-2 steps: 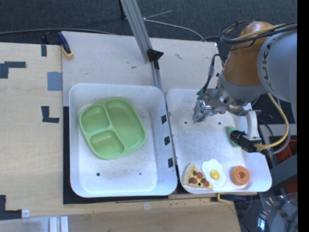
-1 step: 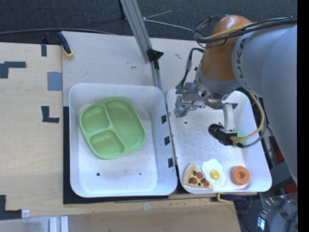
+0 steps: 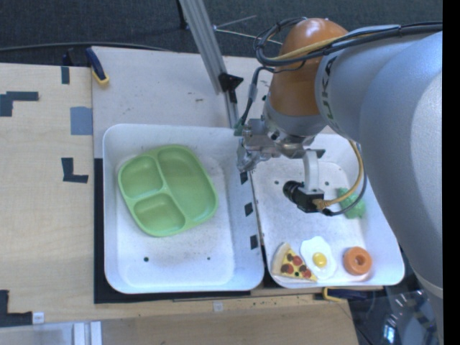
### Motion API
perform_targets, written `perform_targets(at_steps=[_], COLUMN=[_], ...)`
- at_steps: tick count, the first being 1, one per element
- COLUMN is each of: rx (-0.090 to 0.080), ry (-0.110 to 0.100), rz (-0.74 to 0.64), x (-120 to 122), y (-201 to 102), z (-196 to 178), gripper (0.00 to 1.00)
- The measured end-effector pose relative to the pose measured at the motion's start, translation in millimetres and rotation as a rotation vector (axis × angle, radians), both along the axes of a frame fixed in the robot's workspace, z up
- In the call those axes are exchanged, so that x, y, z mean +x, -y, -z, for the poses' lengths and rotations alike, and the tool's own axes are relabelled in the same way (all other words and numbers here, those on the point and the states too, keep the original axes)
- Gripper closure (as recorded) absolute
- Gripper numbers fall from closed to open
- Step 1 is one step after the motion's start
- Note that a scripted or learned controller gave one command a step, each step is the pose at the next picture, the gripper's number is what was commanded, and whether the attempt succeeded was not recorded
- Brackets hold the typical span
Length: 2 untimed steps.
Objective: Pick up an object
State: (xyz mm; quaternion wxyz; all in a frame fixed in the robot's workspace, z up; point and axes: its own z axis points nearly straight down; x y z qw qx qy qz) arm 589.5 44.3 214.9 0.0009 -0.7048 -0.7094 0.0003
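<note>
My gripper (image 3: 246,158) hangs low over the upper left corner of the right bin (image 3: 381,254), close to the wall shared by the two bins. Nothing shows between or under it. Along that bin's front edge lie a toy pizza slice (image 3: 291,261), a fried egg (image 3: 318,254) and an orange donut (image 3: 357,261), all well in front of the gripper. A small green thing (image 3: 354,208) sits by the right wall, partly covered by the arm's cable. The grey and orange arm hides the back of the right bin.
A green divided plate (image 3: 167,188) lies in the upper half of the left bin (image 3: 172,272). A slanted metal rail (image 3: 203,34) rises behind the bins. A blue and yellow clamp (image 3: 97,67) rests on the bench at the back left.
</note>
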Motion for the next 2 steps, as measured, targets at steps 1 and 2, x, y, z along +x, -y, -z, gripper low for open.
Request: perform_targets(at_steps=[1,2], rx=[0.0,-0.003], ry=[0.001,0.0], rz=[0.0,0.004], x=[22.5,22.0], y=[-47.7,-44.2], z=[5.7,5.3], gripper=[1.0,0.0])
